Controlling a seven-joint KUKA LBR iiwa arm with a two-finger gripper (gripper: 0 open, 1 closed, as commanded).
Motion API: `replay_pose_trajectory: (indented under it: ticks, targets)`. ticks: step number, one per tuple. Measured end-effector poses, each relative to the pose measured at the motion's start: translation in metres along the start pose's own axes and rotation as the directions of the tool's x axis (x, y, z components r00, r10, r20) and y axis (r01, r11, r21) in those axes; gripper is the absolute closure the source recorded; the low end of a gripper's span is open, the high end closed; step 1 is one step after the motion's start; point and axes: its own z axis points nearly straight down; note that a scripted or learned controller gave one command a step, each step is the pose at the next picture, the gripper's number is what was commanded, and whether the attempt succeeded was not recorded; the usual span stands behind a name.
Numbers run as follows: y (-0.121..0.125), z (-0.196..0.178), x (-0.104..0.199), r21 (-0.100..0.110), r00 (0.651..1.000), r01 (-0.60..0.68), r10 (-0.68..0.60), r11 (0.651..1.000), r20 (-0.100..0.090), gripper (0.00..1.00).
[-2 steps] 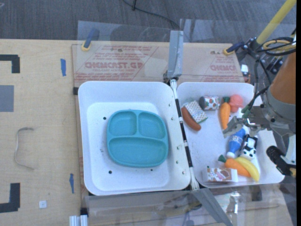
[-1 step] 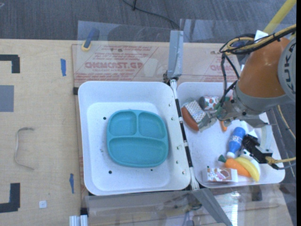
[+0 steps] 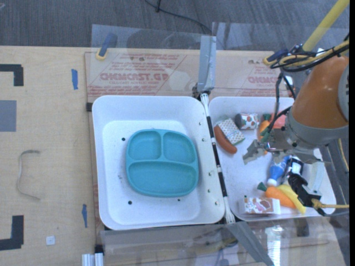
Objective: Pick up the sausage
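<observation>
Sausage (image 3: 224, 140) lying diagonally in right bin (image 3: 236, 182), near its left wall, just beside striped packet (image 3: 230, 131). Jaws (image 3: 254, 151) hovering right of it, spread open, gripping nothing, apparently lining up for approach. Blue divided plate (image 3: 162, 163) sitting in left bin (image 3: 111, 148).

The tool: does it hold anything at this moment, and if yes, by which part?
Nothing is held. The tool hangs over bare bin floor, and the sausage lies apart, to its left in the picture.
</observation>
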Motion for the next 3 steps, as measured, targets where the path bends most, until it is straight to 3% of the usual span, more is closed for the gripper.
replay_pose_trajectory:
  ticks: [1, 2, 3]
  targets:
    - [0.0, -0.01, -0.003, -0.003, 1.0, -0.006, 0.006, 1.0, 0.001, 1.0]
    - [0.0, -0.01, -0.003, -0.003, 1.0, -0.007, 0.007, 1.0, 0.001, 0.0]
    - [0.078, -0.001, 0.043, -0.005, 0.995, 0.098, -0.098, 0.995, 0.003, 0.0]
